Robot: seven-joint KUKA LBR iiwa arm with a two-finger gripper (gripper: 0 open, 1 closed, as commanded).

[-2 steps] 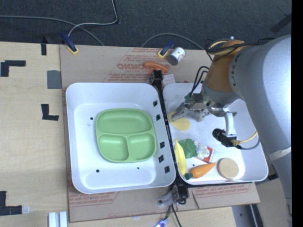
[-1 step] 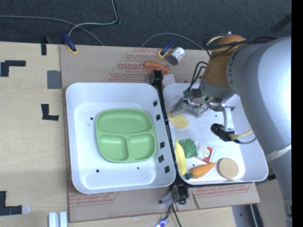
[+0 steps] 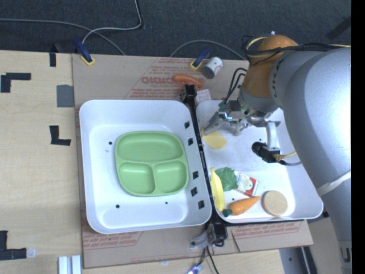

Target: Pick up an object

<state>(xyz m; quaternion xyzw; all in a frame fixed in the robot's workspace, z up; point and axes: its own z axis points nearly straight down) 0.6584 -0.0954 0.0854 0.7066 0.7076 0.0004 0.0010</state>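
Camera view puts your jaws [image 3: 219, 121] low over the upper left corner of the right bin [image 3: 296, 178], just above a pale yellow piece [image 3: 215, 140] that lies on the bin floor beside the divider. You can make out metal fingers near that piece, but whether they are spread or closed cannot be told from this slant, and nothing is seen between them.

Judging from this pose, the yellow piece is your likeliest target. It sits close to the bin wall, so you probably want to come straight down with the fingers either side of it and keep clear of the rim; a skewed descent could push it against the divider instead of trapping it.

Your right bin also holds a banana [image 3: 217, 192] along its left wall, a green leafy item [image 3: 227, 178] touching it, a white packet [image 3: 246, 183] beside that, a carrot [image 3: 245, 205] and a tan round disc [image 3: 275, 202] near the front edge.

Your left bin [image 3: 94, 170] holds a green divided plate [image 3: 152, 162], lying flat near its middle. Both bins rest on the tabletop [image 3: 34, 181].
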